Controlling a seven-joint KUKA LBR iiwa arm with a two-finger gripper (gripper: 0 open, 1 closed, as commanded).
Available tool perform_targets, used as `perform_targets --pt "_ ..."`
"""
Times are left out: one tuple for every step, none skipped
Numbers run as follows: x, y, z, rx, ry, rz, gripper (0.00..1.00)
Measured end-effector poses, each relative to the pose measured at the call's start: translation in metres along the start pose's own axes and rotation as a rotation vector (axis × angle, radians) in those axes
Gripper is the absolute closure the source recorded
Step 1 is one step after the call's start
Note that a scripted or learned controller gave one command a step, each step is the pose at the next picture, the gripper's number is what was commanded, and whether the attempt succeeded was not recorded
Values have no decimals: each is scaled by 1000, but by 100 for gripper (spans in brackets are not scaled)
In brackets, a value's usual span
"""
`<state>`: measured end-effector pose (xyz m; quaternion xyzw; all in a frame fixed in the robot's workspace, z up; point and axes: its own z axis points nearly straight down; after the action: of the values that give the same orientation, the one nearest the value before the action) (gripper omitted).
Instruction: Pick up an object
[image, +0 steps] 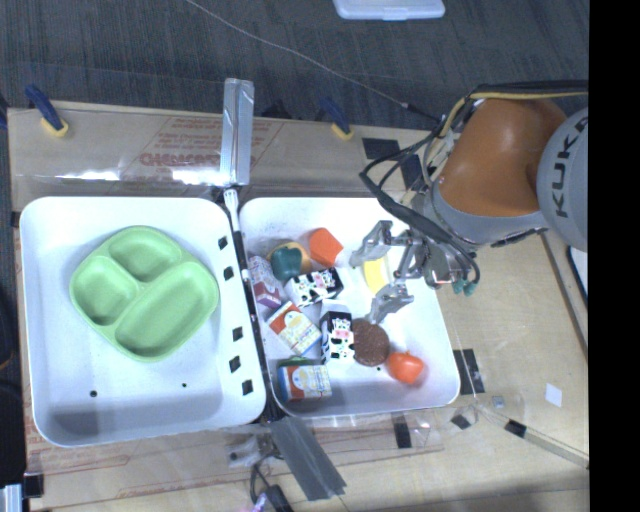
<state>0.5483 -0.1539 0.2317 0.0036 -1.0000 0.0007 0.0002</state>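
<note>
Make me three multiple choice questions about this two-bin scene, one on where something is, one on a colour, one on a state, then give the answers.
1. Where does the sectioned plate lie?
A. in the left bin
B. in the right bin
C. on the bare bench

2. What colour is that plate?
A. red
B. light green
C. blue

3. How does the gripper stand?
A. parked over the left bin
B. far outside both bins
C. over the right bin, beside a yellow piece

Answers: 1 A, the plate fills much of the left bin. 2 B, its surface is pale green. 3 C, the fingers hang above the right bin's toy items, with nothing clearly held between them.
</note>
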Motion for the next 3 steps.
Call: perform_targets --pt "3 20 112 1 -7 -217 0" --pt "-113 58 134 1 -14 -92 0" --pt "-74 5 138 0 -2 -340 0"
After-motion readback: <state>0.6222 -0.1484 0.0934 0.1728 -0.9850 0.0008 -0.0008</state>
